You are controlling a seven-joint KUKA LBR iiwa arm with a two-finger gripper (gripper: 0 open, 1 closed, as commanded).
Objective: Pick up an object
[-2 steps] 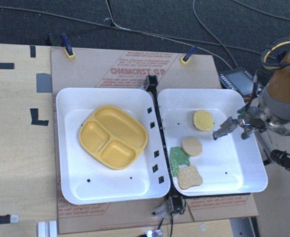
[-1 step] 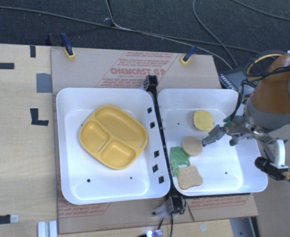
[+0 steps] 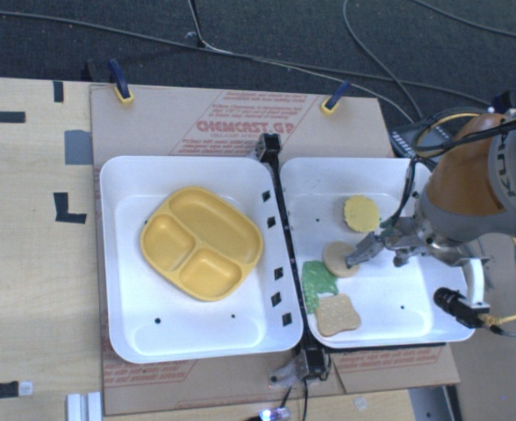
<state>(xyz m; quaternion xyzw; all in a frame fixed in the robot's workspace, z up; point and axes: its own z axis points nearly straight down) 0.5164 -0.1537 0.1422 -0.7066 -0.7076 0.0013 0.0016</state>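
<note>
The left bin holds a yellow divided tray, lying flat and turned at a slant, with three compartments showing. A row of black clips runs down the seam where the two bins meet.

In the right bin, four flat food-like pieces sit in its left half. Nearest the seam is a green leaf-shaped piece; just below it, touching or slightly overlapping its lower edge, lies a tan slice of toast. Above and to the right of the green piece is a tan round disc, and above that, apart from it, a yellow round disc.

The gripper reaches in from the right, low over the bin, its dark tip at the right edge of the tan round disc (whether it touches the disc cannot be told). How the claw stands, spread or closed, cannot be told from this angle, and nothing is seen held. Behind it the arm shows its orange band and grey body.
</note>
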